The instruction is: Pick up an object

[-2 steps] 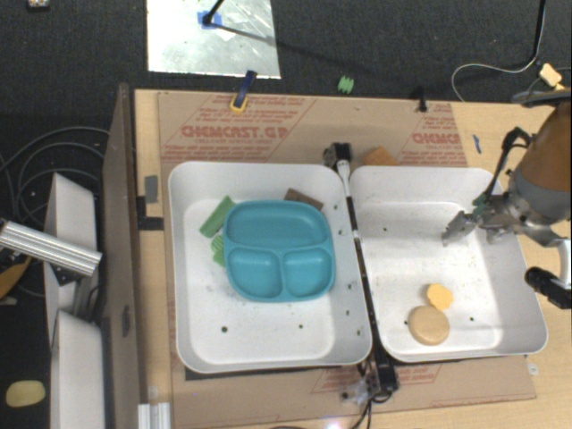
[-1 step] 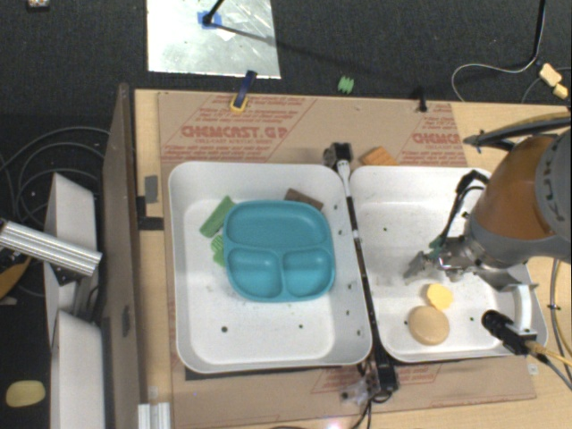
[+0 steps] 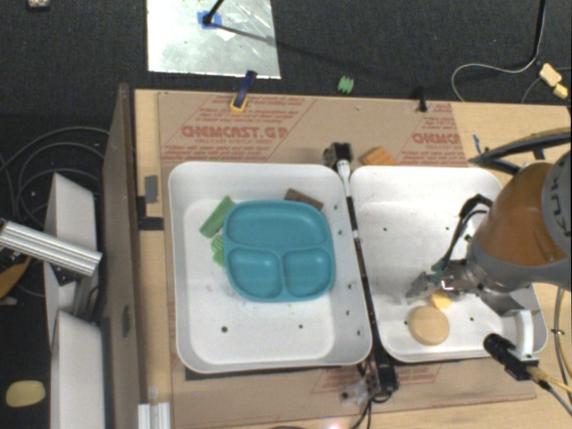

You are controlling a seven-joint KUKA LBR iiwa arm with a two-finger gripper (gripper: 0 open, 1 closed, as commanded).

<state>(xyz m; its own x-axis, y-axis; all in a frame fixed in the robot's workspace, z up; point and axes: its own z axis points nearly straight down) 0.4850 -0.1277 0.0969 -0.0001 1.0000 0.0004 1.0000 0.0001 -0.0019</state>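
Bench: brown cardboard-faced top, red print. Left white bin just left of right white bin, walls touching along a dark seam. Grey arm with orange band reaching in over right bin's right side. Blue divided tray in left bin, well left of right bin, lying flat, three compartments up. Green piece poking out under tray's left edge; dark brown piece at tray's upper right edge. Round tan object in right bin, near its front wall, lying on the floor. Gripper low inside right bin, just above and beside the tan object; fingers blurred and crowded, so cannot tell how far open, nothing visibly between them. Small yellowish bit in right bin, between gripper tip and tan object; contact unclear. Orange block on bench just behind right bin's back wall.
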